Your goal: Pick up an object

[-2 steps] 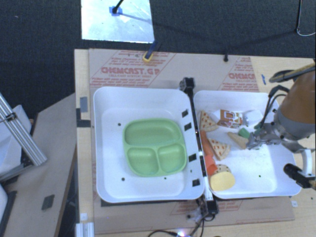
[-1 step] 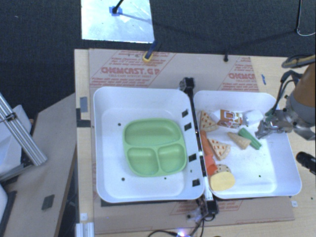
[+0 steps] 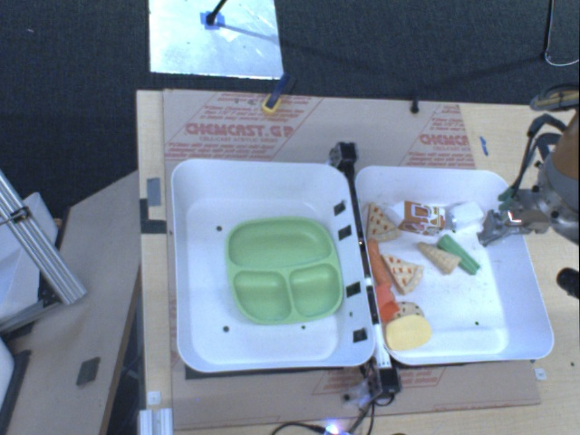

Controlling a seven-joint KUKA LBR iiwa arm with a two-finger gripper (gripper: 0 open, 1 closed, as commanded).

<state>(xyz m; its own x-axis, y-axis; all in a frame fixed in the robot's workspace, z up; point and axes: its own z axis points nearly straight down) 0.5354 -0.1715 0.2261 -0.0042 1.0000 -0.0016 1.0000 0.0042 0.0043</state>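
Dark carpet surrounds a bench carrying two white bins; the right bin point(image 3: 526, 333) holds toy food, the left a green divided plate point(image 3: 276, 270). At that bin's right edge hangs the gripper point(image 3: 494, 229), and whether it is released or clenched I cannot tell. Just to its left lies a green pod-shaped toy point(image 3: 459, 253) beside a tan wedge point(image 3: 438, 258) (both look like light, stiff plastic). The pod probably takes a pinch best across its narrow middle, though its smooth skin may slip.
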